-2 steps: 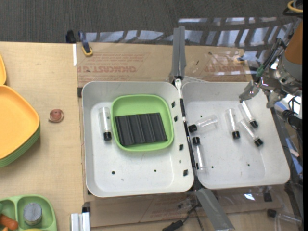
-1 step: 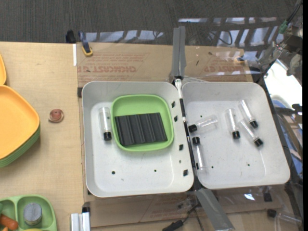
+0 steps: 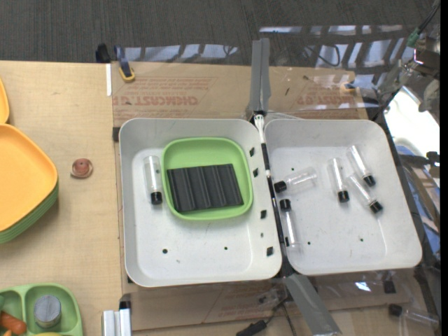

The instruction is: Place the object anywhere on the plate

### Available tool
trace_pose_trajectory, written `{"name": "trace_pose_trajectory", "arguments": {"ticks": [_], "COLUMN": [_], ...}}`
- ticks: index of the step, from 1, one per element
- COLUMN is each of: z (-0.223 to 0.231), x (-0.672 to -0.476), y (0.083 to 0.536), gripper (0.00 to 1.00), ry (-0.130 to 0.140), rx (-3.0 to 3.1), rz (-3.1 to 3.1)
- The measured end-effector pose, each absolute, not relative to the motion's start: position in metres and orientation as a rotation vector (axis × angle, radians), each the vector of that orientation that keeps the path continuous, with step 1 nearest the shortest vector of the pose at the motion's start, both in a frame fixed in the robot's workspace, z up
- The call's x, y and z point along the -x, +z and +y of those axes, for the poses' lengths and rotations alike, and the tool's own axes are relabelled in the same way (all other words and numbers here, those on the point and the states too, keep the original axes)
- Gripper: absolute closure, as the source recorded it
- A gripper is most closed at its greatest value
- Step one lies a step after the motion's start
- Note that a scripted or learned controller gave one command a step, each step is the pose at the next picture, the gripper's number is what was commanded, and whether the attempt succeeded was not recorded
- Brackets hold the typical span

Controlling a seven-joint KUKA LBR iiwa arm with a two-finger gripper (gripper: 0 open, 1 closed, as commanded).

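Gripper state cannot be told. Nearest, a wall vial (image 3: 289,224) lies along the right bin's (image 3: 392,257) left side. In the left bin (image 3: 140,257), a second vial (image 3: 152,179) lies just beside the green plate (image 3: 206,145), not on it. Judged step: pick pending; next requires a clean grasp of one vial. Wooden bench (image 3: 77,222); cardboard (image 3: 182,100) and dark carpet (image 3: 210,12) beyond.

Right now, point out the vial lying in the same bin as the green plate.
The vial left of the green plate, black cap toward the camera; the rest lie in the right bin.
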State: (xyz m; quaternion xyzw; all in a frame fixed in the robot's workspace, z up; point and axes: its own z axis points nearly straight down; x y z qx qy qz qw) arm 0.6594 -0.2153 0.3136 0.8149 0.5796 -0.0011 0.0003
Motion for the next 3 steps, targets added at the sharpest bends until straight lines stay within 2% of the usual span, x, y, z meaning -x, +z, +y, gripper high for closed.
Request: {"name": "trace_pose_trajectory", "arguments": {"ticks": [1, 3], "z": [-0.211, -0.212], "x": [-0.659, -0.659], "y": [0.32, 0.3], "gripper": [0.0, 0.0], "ry": [-0.005, -0.005], "rx": [-2.623, -2.71], "rz": [1.729, 1.593]}}
